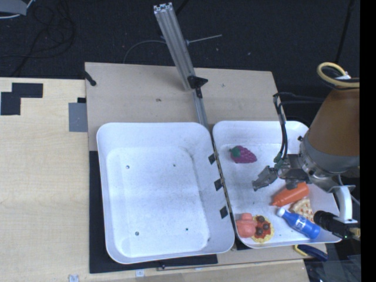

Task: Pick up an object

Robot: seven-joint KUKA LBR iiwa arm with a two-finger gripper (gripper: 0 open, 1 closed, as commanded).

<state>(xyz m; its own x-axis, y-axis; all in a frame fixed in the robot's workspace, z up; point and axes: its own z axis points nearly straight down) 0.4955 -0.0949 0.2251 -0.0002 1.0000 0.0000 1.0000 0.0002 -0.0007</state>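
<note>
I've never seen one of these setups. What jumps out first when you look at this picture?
The big grey and orange arm comes in from the right, with its gripper low over the right bin. That bin holds bright toy food: purple grapes near the back, an orange carrot beside the gripper, and a blue bottle and a little pizza along the front. The left bin is a plain white tray by contrast.

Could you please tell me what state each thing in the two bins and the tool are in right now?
Tool: low over the right bin, holding nothing visible.
Grapes: lying loose near the bin's back, apart from the tool.
Carrot: lying flat, just right of the tool.
Blue bottle: on its side near the front rim.
Waffle: flat, between carrot and bottle.
Pizza slice: flat at the front.
Left bin: level on the bench.
</note>
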